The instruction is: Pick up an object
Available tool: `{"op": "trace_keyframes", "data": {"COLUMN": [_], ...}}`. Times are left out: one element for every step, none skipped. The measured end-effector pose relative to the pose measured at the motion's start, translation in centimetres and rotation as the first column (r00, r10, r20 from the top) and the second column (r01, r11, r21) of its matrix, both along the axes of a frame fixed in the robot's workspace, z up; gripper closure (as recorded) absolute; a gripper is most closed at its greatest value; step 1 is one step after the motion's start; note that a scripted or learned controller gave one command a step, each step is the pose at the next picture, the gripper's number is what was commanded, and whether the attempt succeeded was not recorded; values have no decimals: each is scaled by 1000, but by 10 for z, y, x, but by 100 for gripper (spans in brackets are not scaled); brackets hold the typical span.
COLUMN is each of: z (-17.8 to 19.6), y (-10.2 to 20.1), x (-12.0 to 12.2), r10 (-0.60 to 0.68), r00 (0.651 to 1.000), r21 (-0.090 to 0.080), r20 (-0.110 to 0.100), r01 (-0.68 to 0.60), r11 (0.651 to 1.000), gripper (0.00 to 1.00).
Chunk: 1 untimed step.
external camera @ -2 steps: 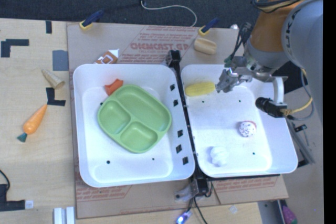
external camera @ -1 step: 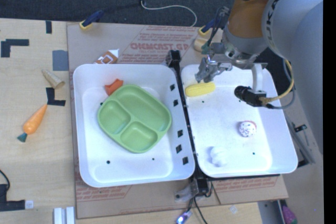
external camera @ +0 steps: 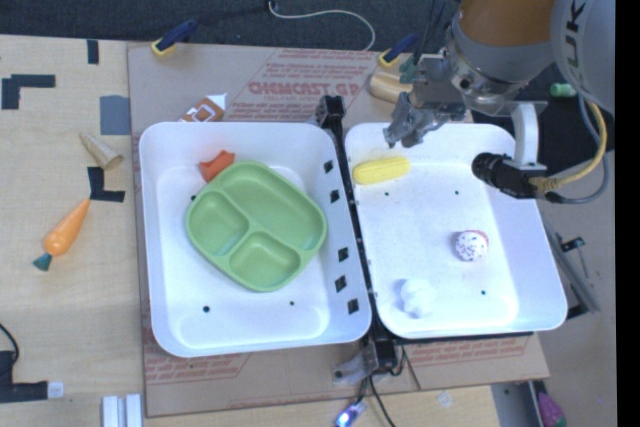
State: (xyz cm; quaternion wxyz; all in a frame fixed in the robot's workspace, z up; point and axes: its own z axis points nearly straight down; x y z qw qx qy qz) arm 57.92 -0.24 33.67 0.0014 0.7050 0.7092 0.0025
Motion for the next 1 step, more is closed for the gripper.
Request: {"op": "trace_keyframes", "data": {"z": [64], "y": [61], "x": [-77], "r10": [3], "r00": [1000], "r21": [1], "r20": [-5], "r01": [-3], "r11": [1000], "gripper": [100]}}
